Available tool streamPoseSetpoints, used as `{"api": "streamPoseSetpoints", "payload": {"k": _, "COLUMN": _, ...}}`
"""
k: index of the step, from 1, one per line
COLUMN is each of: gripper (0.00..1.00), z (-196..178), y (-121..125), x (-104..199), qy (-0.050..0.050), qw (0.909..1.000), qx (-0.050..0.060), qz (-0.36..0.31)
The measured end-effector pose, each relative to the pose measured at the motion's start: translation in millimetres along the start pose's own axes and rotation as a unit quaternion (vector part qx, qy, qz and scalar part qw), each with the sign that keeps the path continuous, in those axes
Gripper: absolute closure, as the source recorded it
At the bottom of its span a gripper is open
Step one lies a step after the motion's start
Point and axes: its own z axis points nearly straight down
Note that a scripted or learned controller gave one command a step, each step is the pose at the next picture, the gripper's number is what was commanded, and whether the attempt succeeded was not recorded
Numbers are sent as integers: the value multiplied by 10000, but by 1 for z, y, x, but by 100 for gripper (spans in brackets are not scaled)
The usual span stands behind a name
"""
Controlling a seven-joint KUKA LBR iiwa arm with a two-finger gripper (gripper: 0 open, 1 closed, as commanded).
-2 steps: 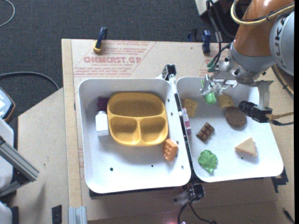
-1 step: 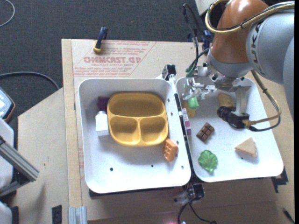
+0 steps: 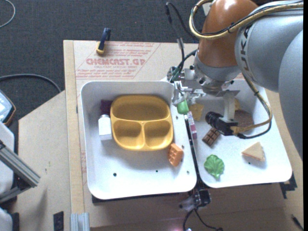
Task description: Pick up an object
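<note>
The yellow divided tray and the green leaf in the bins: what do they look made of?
The yellow divided tray looks like moulded plastic, semi-matte: uniform colour, rounded rims, soft highlights. The green leaf looks like soft plastic or rubber, slightly glossy, with raised veins; fabric can't be ruled out.

even overhead light, soft shadows, mild glare on white bins (image 3: 91, 129), slightly soft focus

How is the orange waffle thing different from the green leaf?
The orange waffle piece is blocky with a grid pattern; the green leaf is flat with wavy edges. The waffle piece lies in the left bin, beside the yellow tray; the leaf lies in the right bin. Both are small toys.
</note>
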Motion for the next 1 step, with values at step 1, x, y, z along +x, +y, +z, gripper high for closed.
{"api": "streamPoseSetpoints", "payload": {"k": 1, "gripper": 100, "z": 19, "y": -2, "x": 36, "qy": -8, "qw": 10000, "qx": 22, "qz": 14}}
